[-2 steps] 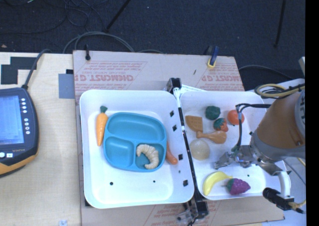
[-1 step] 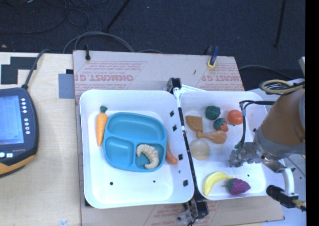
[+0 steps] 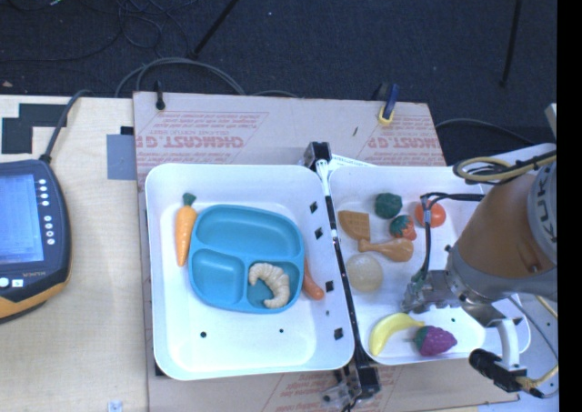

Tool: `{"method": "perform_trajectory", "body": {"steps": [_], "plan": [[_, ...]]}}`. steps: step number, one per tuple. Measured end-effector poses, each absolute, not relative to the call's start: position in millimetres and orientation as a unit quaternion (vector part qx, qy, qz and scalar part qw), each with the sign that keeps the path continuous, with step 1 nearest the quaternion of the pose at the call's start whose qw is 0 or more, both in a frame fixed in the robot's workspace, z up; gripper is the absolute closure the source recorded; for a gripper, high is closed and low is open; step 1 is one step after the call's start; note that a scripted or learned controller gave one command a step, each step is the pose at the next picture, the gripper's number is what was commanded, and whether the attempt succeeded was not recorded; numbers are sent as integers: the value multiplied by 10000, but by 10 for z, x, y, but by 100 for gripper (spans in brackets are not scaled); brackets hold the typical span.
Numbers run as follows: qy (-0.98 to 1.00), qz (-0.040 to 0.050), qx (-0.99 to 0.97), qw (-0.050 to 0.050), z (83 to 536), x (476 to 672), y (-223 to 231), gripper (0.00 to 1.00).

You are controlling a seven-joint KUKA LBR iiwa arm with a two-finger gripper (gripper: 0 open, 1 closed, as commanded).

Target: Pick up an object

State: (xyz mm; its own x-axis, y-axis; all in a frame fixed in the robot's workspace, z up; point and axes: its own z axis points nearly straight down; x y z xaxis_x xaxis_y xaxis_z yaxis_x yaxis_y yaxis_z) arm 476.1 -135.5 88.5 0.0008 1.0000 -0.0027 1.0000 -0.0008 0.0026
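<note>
The right bin [image 3: 473,357] holds several toy foods. A yellow banana [image 3: 391,330] and a purple berry cluster [image 3: 436,340] lie at its near edge. A pale round ball [image 3: 365,272], a brown drumstick [image 3: 389,249], a tan bread slice [image 3: 355,224], a dark green vegetable [image 3: 389,204] and a red tomato [image 3: 433,214] lie further back. My gripper [image 3: 419,293] hangs low over the middle of this bin, just above the banana and right of the pale ball. Nothing is visibly held in it.
The left bin [image 3: 173,310] holds a blue divided plate [image 3: 227,237] with a pale shrimp [image 3: 271,284] in one compartment. A carrot [image 3: 185,230] lies left of the plate, an orange piece [image 3: 312,285] to its right. A tablet [image 3: 27,228] sits far left.
</note>
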Motion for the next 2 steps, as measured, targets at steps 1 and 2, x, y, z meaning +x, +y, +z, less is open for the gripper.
{"method": "perform_trajectory", "body": {"steps": [1,2], "plan": [[7112,45,7029,29,2008,5276,-448,100],[7082,14,7061,-2,2713,4747,-229,100]]}}
